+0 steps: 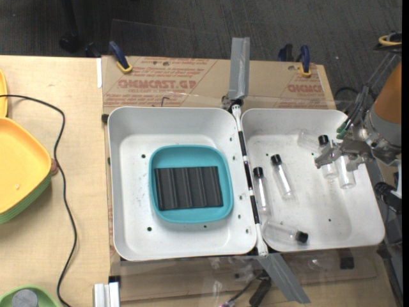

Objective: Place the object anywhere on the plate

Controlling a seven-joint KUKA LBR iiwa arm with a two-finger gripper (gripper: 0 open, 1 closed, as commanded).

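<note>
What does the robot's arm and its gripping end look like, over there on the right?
At the right edge, the arm shows a rounded orange band above grey wrist parts. A small green piece sits near the wrist. The gripper at its tip is a compact grey and silver metal assembly with dark fittings and pale, partly see-through fingers. Thin dark cables run alongside the arm.

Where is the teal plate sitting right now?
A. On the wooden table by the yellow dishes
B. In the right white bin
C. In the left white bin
C: the teal plate lies flat in the middle of the left white bin.
</note>
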